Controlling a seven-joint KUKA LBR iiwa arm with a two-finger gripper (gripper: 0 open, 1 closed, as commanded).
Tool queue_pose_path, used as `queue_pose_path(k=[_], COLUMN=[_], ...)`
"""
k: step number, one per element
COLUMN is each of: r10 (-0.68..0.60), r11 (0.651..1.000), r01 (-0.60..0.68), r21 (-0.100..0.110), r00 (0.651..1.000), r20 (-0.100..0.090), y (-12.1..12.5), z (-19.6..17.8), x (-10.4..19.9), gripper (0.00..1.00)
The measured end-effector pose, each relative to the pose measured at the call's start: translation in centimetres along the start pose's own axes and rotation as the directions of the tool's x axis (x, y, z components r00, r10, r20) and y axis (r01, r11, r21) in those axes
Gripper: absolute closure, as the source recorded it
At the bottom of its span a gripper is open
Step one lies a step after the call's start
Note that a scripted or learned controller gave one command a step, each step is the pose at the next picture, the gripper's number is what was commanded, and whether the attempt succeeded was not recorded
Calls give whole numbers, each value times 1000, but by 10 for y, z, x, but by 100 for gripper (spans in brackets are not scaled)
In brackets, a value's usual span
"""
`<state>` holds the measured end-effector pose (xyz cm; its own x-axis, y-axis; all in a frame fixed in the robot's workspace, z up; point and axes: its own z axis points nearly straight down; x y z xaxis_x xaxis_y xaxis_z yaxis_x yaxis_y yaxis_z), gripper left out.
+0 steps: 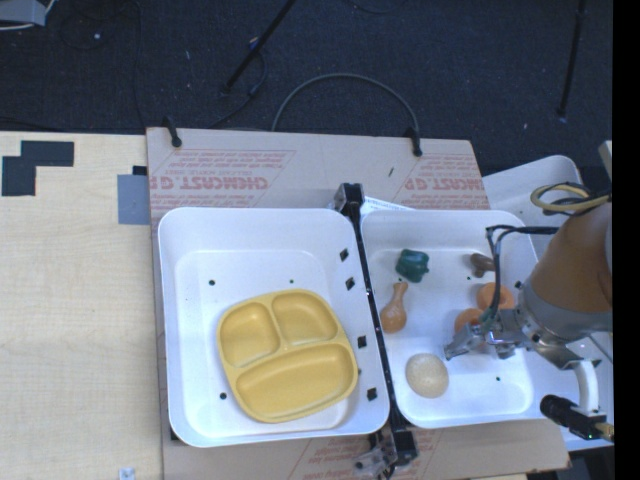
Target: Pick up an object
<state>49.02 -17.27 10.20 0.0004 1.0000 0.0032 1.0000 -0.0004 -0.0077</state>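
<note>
Beside orange ball [468,320], right bin [510,396] | end effector [478,342] low, grip state unclear | nothing lifted, pick pending

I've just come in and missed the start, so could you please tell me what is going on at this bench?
A robot arm is reaching into the right bin from the right, trying to pick something up. Its pincer is low in that bin, next to an orange piece. Nothing can be seen held yet. A cream ball, an orange pear-shaped toy and a green piece lie loose in that bin. The left bin holds a yellow divided plate.
</note>
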Motion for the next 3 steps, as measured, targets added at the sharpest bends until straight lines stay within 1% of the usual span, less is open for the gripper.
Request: queue_pose_path(k=[1, 2, 3], r10=[1, 5, -3], r11=[1000, 1000, 1000], r01=[-1, -5, 3], r21=[-4, -6, -9], r00=[1000, 1000, 1000], r20=[1, 1, 3], y=[0, 0, 6], z=[15, 3, -48], x=[1, 0, 8], gripper=[0, 100, 100])
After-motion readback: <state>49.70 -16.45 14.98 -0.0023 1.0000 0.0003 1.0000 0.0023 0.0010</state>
